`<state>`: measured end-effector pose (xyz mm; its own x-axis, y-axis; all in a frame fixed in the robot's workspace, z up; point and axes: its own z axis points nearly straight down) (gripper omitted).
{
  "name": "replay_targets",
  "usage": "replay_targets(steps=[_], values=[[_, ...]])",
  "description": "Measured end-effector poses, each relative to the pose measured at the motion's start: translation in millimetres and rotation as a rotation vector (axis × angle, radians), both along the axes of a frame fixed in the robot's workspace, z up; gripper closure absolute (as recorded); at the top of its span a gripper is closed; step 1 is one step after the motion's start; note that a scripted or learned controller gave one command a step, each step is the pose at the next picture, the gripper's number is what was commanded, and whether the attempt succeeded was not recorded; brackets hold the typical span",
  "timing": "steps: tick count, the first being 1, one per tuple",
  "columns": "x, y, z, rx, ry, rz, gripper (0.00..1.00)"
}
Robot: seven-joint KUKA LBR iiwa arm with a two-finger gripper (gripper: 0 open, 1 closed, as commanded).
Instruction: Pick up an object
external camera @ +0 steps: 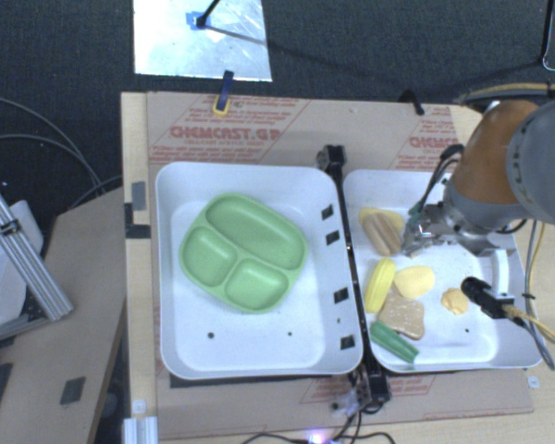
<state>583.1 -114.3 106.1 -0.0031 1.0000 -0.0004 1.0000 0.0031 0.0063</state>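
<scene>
- Camera view: gripper sits low in the right bin, near its left wall, just beside the tan bread-roll piece.
- Finger state: cannot tell; nothing visibly held.
- Other candidates lie toward the bin's near edge: yellow corn piece, pale potato-like piece, toast slice, green stick, small orange piece.
- Left bin holds a green divided plate.
- Judgement: the roll is the closest target; centring over its long axis and closing across its width should avoid nudging it against the wall.
</scene>
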Motion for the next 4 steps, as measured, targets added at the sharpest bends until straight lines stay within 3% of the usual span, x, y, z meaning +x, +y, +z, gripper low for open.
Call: replay_targets(steps=[1, 2, 3, 4], values=[[1, 0, 10, 0.0, -0.002, 0.001, 1.0], [-18, -3, -3, 0.001, 0.007, -0.002, 1.0], [-24, -4, -21, 0.0, 0.003, -0.003, 1.0], [-23, -4, -9, 0.0, -0.001, -0.001, 1.0]])
